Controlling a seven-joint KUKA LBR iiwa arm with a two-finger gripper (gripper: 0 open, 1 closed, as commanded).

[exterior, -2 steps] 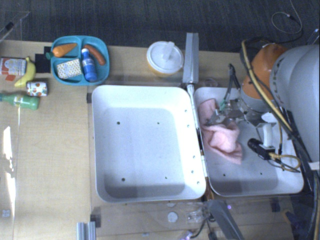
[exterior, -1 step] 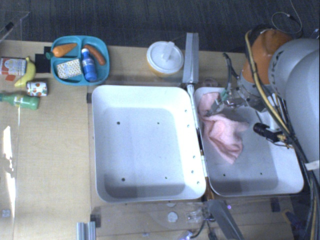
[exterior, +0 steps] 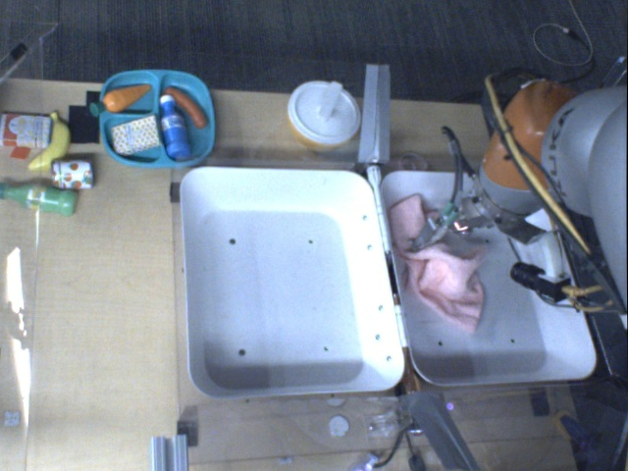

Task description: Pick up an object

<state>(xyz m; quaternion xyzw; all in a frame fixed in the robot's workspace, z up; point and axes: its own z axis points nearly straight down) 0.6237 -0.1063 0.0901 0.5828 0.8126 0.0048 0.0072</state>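
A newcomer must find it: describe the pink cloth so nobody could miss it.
Look at the right bin of the two white ones. The pink cloth lies crumpled at that bin's left side, under the gripper. It is the one soft pink thing on the bench.

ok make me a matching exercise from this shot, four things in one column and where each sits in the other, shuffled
Things:
1. pink cloth
2. blue bottle
3. banana
4. yellow cup with white lid

Places:
A. on the bench at the far left edge
B. in the right bin
C. in the blue divided tray
D. on the bench behind the gap between the two bins

Pairs: 1-B, 2-C, 3-A, 4-D
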